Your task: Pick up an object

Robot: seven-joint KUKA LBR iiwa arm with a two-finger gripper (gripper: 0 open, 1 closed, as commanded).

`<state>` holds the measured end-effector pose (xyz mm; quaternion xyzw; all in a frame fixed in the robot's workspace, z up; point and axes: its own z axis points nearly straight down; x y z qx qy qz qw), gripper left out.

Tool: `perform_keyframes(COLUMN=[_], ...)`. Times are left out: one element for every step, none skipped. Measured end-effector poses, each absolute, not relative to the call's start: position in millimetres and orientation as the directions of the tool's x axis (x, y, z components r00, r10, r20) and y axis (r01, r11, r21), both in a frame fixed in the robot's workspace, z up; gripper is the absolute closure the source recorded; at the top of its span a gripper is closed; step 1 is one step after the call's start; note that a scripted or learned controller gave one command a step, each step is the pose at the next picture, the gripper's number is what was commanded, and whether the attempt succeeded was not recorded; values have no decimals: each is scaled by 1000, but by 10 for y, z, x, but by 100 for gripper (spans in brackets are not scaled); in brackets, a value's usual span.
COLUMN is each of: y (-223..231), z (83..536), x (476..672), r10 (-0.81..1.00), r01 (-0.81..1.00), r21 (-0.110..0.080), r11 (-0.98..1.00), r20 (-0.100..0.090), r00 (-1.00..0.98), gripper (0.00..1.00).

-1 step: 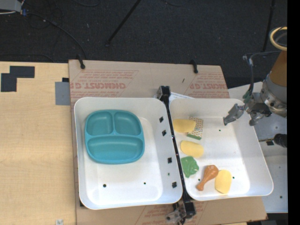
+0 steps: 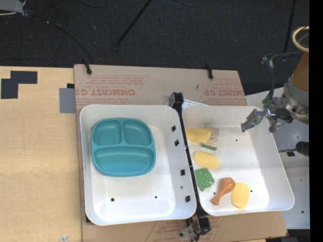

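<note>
A: What lies nearest the camera?

B: In the right shallow white plastic bin point(image 2: 282, 185), at its near end, a yellow lemon-shaped toy point(image 2: 240, 195) lies just beside an orange toy drumstick point(image 2: 223, 190); whether they touch I cannot tell. To their left, close to the divider, lies a flat green leaf-shaped piece point(image 2: 204, 178).

A: And further up that bin?

B: A pale yellow oval toy point(image 2: 207, 160) comes next, then a small green strip point(image 2: 209, 146), then another yellow rounded toy point(image 2: 198, 135) resting against a patterned tan card point(image 2: 213, 133).

A: The left bin?

B: The left shallow white bin point(image 2: 101, 205) holds a teal three-compartment plastic plate point(image 2: 122, 146), lying flat in the bin's far half.

A: Where is the claw?

B: The grey two-finger claw point(image 2: 263, 119) hangs over the far right edge of the right bin, well apart from every toy. One finger points left toward the bin, the other stands to its right with a gap between, so the claw looks spread, with nothing between the fingers.

A: Beyond the bins?

B: Brown printed cardboard point(image 2: 131, 87) lies under both bins on the light wooden bench point(image 2: 35, 160), and past that a dark floor with black cables point(image 2: 75, 29).
</note>
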<state>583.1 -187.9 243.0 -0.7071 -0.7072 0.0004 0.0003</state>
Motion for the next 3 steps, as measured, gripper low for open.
perform_keyframes(y=[-1973,-1937,-1926], z=[1920,1282,851], x=[5845,5809,5803], r10=[1000,1000,1000], r01=[1000,1000,1000], r21=[-6,-8,-5], r11=[0,0,0], r20=[1,2,2], r00=[0,0,0], gripper=[0,0,0])
